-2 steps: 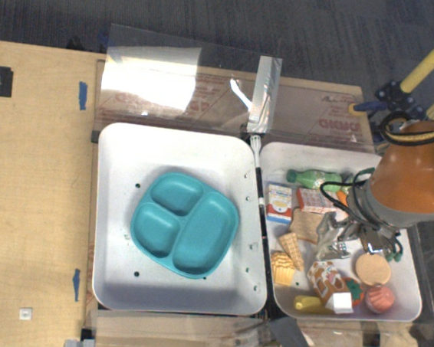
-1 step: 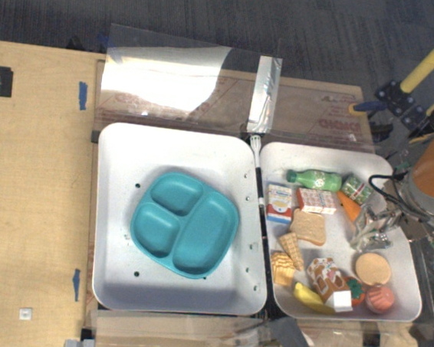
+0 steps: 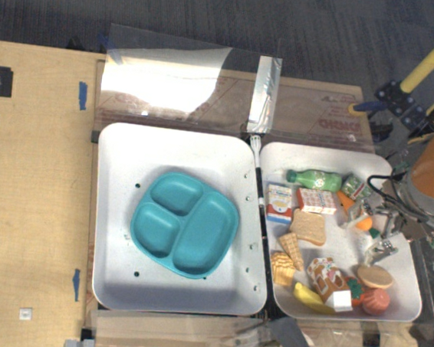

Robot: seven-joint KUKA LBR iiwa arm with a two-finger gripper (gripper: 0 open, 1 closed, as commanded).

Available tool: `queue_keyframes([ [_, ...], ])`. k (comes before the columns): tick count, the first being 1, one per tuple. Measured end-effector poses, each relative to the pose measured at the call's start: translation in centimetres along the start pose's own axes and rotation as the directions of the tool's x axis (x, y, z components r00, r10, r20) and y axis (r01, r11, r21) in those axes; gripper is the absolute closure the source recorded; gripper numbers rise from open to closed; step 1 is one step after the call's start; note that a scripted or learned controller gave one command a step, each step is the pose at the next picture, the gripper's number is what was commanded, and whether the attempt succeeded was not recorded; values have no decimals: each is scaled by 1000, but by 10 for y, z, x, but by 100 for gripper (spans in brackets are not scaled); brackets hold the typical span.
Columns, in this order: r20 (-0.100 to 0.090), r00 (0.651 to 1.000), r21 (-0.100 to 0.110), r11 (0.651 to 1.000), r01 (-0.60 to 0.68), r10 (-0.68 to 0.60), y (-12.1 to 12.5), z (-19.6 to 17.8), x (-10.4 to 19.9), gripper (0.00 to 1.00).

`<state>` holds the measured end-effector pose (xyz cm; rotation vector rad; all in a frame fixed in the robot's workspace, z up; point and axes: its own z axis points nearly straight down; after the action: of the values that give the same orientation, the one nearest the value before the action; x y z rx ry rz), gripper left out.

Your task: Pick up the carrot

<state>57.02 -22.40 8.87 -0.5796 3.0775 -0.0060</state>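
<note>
Carrot (image 3: 361, 221) beside fingers (image 3: 383, 244), labels unreadable

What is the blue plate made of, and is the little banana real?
The blue plate looks like plastic: one even teal colour, rounded moulded compartments, a soft matte sheen. The banana looks like a plastic toy, smooth, evenly yellow and small beside the other pretend food, though it is too small to be sure. The right bin holding it looks like smooth white plastic or painted metal.
</note>
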Motion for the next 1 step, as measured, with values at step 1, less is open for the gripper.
queue_keyframes([
  [1, 13, 1000, 6, 1000, -2, 1, -1, -14, -4, 100],
])
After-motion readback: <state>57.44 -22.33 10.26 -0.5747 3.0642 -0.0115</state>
